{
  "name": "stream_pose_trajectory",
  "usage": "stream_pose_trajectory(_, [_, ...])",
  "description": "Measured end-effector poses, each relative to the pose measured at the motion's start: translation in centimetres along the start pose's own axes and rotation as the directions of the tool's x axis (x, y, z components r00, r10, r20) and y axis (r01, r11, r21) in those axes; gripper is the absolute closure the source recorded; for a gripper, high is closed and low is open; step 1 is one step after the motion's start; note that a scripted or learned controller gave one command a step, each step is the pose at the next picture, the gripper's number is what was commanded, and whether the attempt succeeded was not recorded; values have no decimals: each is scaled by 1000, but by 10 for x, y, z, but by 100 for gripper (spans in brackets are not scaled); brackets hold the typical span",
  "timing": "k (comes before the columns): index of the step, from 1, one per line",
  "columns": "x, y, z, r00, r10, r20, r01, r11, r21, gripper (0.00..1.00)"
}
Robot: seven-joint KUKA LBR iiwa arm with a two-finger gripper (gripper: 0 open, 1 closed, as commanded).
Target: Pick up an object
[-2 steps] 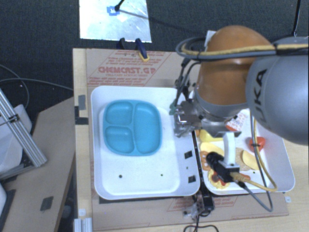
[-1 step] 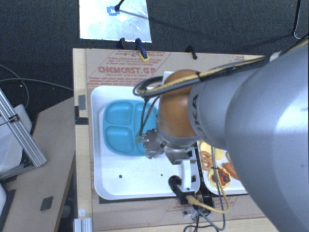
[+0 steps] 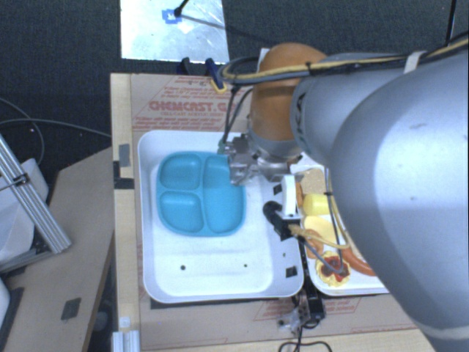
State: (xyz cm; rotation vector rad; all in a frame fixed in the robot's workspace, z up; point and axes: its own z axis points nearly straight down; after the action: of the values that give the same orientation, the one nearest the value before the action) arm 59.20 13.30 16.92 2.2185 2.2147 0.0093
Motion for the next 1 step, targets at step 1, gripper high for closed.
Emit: stream_pose_trajectory(1, [-61,-66,-16,1000,2,0,-2,1000,12,100])
